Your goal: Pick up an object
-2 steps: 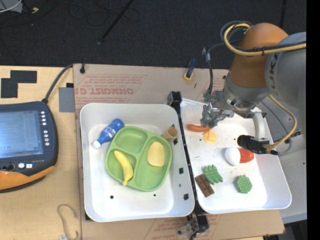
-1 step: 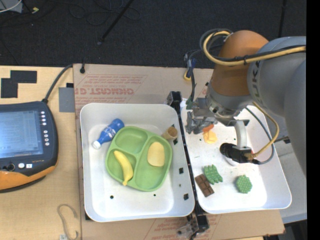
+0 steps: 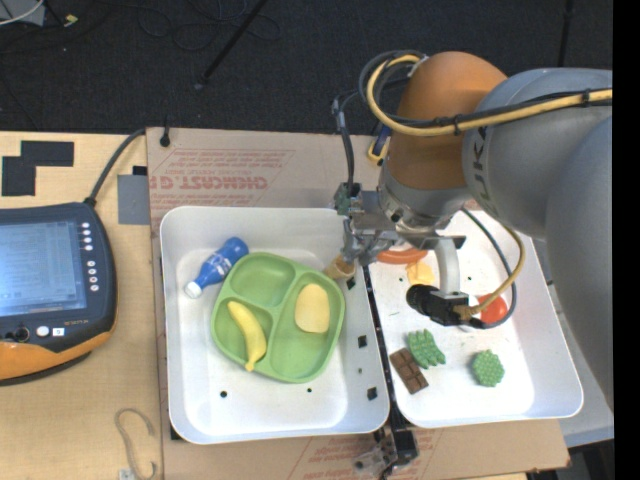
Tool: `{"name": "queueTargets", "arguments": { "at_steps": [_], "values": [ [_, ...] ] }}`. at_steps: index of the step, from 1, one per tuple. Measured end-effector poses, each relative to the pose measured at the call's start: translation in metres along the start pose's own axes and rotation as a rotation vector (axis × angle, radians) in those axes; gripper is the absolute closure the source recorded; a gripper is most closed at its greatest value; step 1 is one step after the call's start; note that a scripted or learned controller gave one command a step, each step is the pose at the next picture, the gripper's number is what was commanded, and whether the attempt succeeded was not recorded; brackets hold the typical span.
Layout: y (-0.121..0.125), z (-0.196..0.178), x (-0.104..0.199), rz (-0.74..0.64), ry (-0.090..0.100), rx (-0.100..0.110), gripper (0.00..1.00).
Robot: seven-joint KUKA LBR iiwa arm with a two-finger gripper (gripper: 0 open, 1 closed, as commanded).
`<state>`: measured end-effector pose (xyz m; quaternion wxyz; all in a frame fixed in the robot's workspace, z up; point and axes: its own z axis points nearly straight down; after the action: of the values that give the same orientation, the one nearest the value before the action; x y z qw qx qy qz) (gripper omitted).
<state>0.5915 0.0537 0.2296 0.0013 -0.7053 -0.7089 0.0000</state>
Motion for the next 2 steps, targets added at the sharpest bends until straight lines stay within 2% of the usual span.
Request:
{"name": "queueTargets", "arguments": {
  "at_steps": [1,2],
  "values": [
    [-0.005,-0.004,0.051,0.0,-0.001,0.001,1.0],
    [-0.004,0.009,0.051,0.004,-0.003,0.004,1.0]
  ]
}}
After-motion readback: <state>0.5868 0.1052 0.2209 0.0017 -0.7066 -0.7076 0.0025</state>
